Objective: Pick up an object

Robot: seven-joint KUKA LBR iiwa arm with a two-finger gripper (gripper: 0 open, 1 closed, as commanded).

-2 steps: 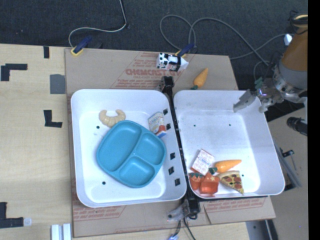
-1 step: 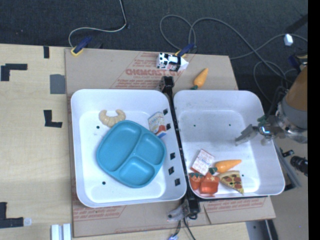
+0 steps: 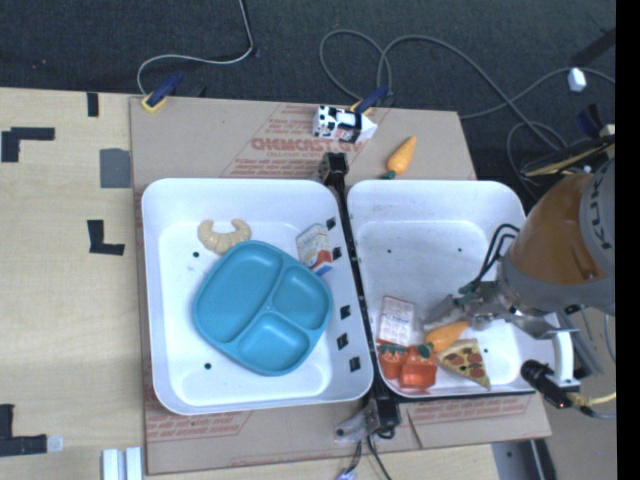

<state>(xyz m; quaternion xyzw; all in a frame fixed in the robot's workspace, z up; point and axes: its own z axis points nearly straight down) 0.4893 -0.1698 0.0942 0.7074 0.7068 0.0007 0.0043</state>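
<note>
I see two white bins side by side on a cardboard sheet. The left bin (image 3: 160,268) holds a blue divided plate (image 3: 262,308) lying flat across its middle, a pale croissant-shaped piece (image 3: 222,233) just above the plate near the back, and a small carton (image 3: 316,247) leaning at the plate's upper right, against the divider side. The right bin (image 3: 420,200) has its load crowded into the near corner: a small packet with a red-and-white label (image 3: 396,320), a red tomato-like piece (image 3: 409,365) below it, an orange carrot (image 3: 446,334) lying at a slant, and a pizza slice (image 3: 466,360) by the near wall. The back half of this bin is bare white floor, so that is where I have room.

My gripper (image 3: 470,303) sits low over the carrot's upper end, just beside the packet; whether it is wide or closed, I cannot tell from here.

Red print on the cardboard behind the bins reads like "CHEMCRO", partly cut off. A second small carrot (image 3: 401,155) and a black-and-white spotted block (image 3: 340,123) lie outside, behind the bins
</note>
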